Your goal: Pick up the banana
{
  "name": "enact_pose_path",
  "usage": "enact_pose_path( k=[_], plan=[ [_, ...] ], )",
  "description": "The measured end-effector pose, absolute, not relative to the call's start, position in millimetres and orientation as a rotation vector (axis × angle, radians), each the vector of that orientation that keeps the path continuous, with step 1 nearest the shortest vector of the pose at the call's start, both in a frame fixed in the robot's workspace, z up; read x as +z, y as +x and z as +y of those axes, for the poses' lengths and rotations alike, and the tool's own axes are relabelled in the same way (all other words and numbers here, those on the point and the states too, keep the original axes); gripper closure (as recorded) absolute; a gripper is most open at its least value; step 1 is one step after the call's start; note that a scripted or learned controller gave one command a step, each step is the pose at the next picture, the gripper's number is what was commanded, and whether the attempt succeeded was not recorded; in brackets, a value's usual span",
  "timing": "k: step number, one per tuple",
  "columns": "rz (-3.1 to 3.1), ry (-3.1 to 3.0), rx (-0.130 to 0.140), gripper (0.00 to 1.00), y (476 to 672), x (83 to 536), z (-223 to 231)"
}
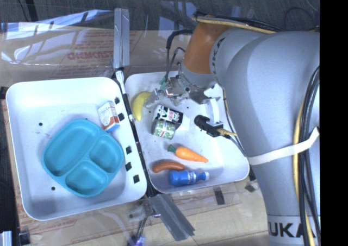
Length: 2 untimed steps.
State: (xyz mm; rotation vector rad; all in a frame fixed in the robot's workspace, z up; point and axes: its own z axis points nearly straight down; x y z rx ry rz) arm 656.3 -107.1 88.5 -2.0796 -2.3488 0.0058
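The yellow banana [140, 104] lies in the right bin [231, 155], against its left wall near the back corner. My gripper [166, 90] hangs low over the back of that bin, just right of the banana and close to its upper end. Nothing shows as held in it. The grey wrist with its orange band reaches in from the upper right and hides the bin's back right part.
In the right bin, a green and black can [165, 122] lies below the gripper, with a carrot [188, 154], a brown sausage [165, 166] and a blue bottle [186, 177] nearer the front. The left bin [32, 103] holds a blue divided plate [82, 157] and a small carton [108, 114].
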Motion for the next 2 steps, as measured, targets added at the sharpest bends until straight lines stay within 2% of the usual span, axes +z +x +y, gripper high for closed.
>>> enact_pose_path(
  k=[2],
  plan=[
    [-2.420,-1.996,0.010,0.00,656.1,89.3,-97.4]
  ],
)
